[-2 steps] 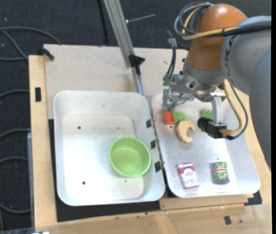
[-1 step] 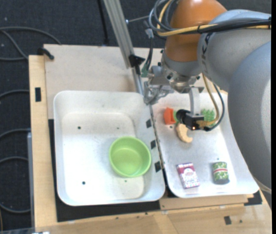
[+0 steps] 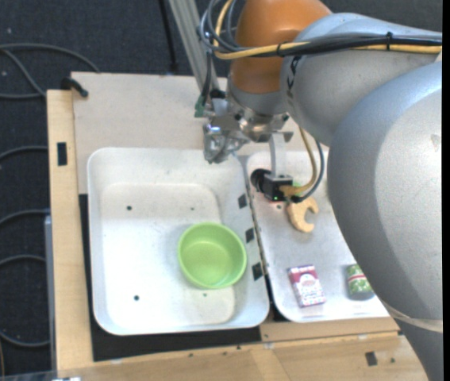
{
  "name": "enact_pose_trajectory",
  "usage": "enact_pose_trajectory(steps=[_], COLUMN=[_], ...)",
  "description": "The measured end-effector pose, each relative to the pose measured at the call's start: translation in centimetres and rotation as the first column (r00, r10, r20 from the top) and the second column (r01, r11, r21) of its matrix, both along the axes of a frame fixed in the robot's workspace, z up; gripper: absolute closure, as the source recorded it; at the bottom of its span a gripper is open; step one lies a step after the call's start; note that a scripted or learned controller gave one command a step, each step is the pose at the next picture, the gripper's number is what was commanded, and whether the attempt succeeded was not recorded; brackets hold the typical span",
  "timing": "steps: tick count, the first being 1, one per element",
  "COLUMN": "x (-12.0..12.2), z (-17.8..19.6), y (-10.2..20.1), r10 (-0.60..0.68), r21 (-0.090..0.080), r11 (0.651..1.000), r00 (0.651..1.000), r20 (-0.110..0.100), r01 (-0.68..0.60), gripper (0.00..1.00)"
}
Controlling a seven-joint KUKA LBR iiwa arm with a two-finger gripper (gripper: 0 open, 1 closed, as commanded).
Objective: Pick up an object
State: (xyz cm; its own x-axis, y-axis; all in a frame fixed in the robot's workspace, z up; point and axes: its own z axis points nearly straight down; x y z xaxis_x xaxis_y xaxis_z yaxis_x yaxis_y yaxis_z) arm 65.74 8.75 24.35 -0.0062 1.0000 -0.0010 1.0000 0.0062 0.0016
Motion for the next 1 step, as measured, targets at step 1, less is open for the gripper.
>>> enact_pose_trajectory(steps=[1], x=[-0.06], z=[0.12], y=[-0.35], r10=[-0.002], r21=[-0.003], r11=[1.000], r00=[1.000], r20=[-0.001], r01=[0.002], gripper=[0.00])
